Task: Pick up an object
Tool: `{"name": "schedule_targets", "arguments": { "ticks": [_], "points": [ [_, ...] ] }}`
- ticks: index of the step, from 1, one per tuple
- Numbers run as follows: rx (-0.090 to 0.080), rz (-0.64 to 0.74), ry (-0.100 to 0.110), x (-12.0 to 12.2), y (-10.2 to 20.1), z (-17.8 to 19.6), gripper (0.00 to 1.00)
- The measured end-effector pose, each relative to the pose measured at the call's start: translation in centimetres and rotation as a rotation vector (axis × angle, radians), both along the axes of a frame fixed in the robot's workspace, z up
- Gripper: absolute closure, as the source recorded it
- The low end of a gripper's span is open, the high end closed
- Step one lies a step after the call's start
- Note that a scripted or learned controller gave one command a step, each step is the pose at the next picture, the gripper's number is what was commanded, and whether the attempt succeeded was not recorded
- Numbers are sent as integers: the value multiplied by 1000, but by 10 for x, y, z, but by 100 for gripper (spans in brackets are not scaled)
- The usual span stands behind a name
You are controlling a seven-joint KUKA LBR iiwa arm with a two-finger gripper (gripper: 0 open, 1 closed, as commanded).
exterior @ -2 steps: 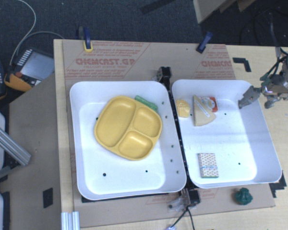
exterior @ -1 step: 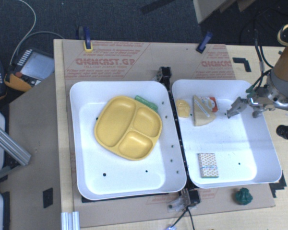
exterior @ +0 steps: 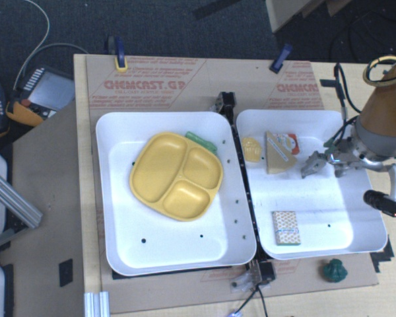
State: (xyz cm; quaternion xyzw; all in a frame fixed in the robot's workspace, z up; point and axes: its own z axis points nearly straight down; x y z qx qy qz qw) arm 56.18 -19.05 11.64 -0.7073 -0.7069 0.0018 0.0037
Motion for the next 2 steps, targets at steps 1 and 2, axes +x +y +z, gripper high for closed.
{"name": "schedule_targets", "arguments": {
  "ticks": [1, 2],
  "points": [
    [-1, 0, -2, -1, 1, -34, 0],
    [-3, 0, -8, 1, 0, -21, 100]
  ]
}}
